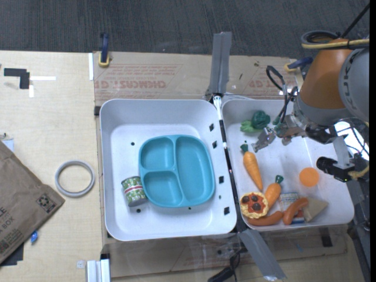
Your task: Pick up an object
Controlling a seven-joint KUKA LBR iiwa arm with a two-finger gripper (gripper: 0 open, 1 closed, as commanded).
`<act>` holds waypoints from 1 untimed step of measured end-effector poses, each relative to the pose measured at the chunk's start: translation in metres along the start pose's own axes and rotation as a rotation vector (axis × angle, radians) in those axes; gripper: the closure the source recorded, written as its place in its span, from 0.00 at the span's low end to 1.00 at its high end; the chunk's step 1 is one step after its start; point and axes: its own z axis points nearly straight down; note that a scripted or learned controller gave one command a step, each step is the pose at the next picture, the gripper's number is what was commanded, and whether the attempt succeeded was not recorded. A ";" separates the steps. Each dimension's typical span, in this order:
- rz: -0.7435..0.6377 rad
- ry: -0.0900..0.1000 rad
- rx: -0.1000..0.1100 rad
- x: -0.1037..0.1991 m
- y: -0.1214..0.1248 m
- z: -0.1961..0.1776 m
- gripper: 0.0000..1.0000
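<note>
Approach step: arm w/ end effector (267, 138) low over the right bin (329, 219), nothing gripped yet.

Metal fingers (262, 143) point left & look a little spread, w/ bare white floor between them; grip state is hard to read at this size, so cannot tell for sure. Nearest pick candidates: a green leafy toy (255, 122) just up-left of the tips, and an orange carrot (252, 166) w/ green top just below them, lying tilted near the bin's left wall. Carrot is slim, tapered, prob. smooth plastic, so a grasp across its width suits best. Next move likely calls for centring over one item, then descending & closing. Left bin (117, 175) holds a teal divided plate (176, 172) & a small can (133, 190).
</note>
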 end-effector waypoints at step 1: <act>-0.292 -0.003 -0.019 0.003 0.017 0.037 0.00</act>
